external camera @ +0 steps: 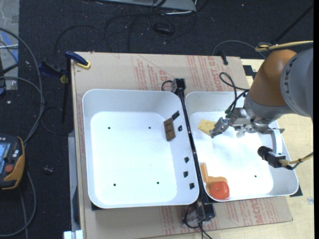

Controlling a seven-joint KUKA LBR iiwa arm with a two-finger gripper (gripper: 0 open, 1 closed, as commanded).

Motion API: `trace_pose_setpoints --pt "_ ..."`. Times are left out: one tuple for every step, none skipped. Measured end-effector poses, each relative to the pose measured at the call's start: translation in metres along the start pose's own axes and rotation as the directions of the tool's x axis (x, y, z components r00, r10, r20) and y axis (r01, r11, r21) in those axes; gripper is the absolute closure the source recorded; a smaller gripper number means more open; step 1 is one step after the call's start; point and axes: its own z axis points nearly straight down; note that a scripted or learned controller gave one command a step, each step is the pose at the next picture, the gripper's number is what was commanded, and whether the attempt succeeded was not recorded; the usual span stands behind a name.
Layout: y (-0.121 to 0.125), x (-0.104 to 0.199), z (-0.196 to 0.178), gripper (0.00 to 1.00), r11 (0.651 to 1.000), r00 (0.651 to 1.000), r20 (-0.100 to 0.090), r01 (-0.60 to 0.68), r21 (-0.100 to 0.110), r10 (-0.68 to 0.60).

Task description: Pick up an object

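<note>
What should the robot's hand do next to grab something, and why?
Probably lower a little onto the yellow block. The hand sits right beside it in the right bin, and nothing shows between its fingers. The red ball and orange piece lie farther off at the bin's near corner, and the brown block is in the left bin.

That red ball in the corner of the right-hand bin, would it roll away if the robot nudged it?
Probably. The red ball looks round and smooth, so a sideways push would likely send it rolling. It sits against the bin wall beside an orange stick, which might stop it in that direction. Its curved surface may also slip from a loose grip.
</note>
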Motion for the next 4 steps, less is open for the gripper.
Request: trace_pose_setpoints --pt "0.002 0.0 -0.013 1.0 1.0 1.0 0.001 0.001 -0.006 -0.001" --pt "-0.003 0.004 -0.074 1.0 1.0 1.0 0.001 0.001 -0.01 -0.001" --pt "-0.002 0.003 -0.116 1.0 1.0 1.0 0.001 0.001 -0.009 -0.001" --pt "-0.002 0.003 -0.169 1.0 1.0 1.0 0.001 0.001 -0.01 -0.001"
